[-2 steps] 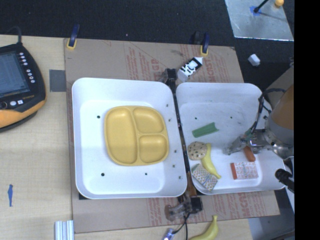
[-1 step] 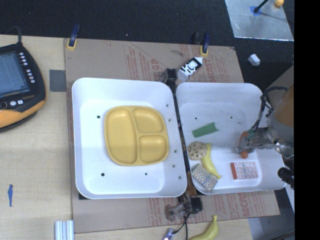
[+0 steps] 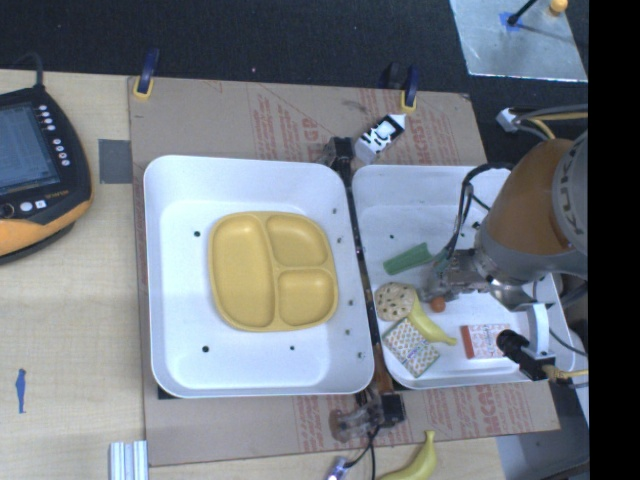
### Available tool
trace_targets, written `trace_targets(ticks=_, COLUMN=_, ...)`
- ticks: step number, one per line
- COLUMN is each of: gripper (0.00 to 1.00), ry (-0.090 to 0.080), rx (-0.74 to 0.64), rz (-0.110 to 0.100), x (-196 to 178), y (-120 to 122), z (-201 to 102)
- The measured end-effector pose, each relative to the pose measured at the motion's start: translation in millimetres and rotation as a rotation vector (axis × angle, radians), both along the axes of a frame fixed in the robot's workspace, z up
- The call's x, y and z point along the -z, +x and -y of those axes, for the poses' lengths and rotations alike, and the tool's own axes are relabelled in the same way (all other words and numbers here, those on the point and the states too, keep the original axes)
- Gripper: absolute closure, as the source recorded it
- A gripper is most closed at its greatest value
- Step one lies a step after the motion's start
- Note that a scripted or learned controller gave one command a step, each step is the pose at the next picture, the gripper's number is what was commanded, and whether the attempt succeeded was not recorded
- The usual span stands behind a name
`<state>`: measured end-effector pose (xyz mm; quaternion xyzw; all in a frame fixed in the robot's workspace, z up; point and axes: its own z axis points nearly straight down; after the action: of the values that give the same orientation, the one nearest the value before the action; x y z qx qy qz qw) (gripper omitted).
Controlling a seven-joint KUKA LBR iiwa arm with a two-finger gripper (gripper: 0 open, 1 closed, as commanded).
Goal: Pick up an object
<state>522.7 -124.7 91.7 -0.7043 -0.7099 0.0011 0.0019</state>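
Claw [image 3: 440, 290] first: you've got it low in the right bin [image 3: 400, 193], but you can't tell how it's set, since the arm [image 3: 530, 218] hides it. Left bin [image 3: 160, 268] holds just the yellow divided plate [image 3: 272, 270]. Your candidates all sit in the right bin: green block [image 3: 406, 259] just left of the claw, then the red card [image 3: 484, 341], checkered packet [image 3: 410, 346], banana [image 3: 432, 326] and cookie [image 3: 394, 300] nearer you. Nothing looks lifted, so I'd say the pick isn't done yet.
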Motion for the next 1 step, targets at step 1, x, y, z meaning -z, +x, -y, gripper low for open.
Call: trace_targets(ticks=1, gripper=1.00, ry=0.000, rx=0.001, rz=0.000, x=-38.7, y=-45.8, z=-0.1)
